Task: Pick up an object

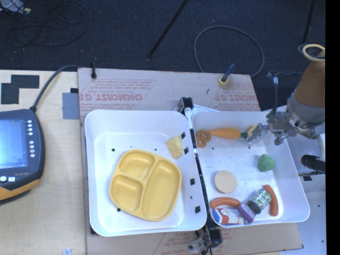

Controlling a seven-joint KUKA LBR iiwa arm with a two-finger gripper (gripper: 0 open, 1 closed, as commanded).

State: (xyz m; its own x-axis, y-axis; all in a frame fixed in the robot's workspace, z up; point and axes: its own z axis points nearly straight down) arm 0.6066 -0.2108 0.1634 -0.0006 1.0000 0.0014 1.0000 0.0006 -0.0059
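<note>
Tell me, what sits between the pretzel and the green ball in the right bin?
Camera view: a carrot lies between the pretzel and green ball.
</note>
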